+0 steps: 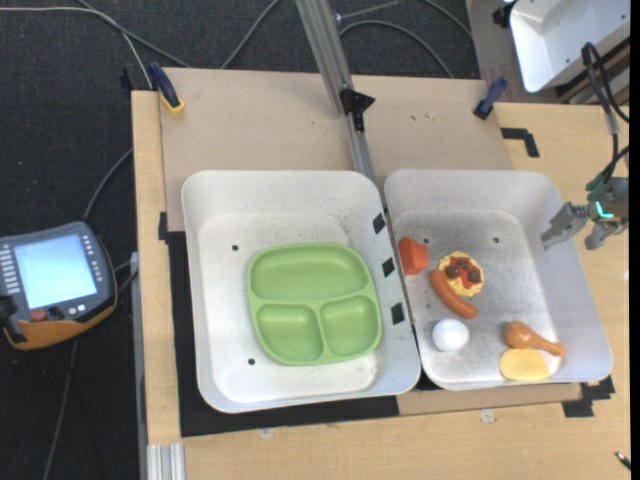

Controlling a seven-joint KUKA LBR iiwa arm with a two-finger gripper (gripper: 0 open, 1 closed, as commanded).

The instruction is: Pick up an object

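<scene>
The right bin (520, 200) holds several toy foods. An orange-red block (413, 256) lies by its left wall. Beside it sit a small tart with red topping (461, 272) and a sausage (452, 295). A white ball (450, 335), a brown drumstick (531, 337) and a yellow piece (526, 365) lie near the front. My gripper (572, 236) hovers over the bin's right rim, open, with nothing between its fingers, well to the right of the food.
The left bin (215, 268) carries a green divided plate (313, 301). A metal pole (335, 63) slants down to the seam between the bins. A teach pendant (52, 283) lies on the floor at the left. Clamps sit at the board's back corners.
</scene>
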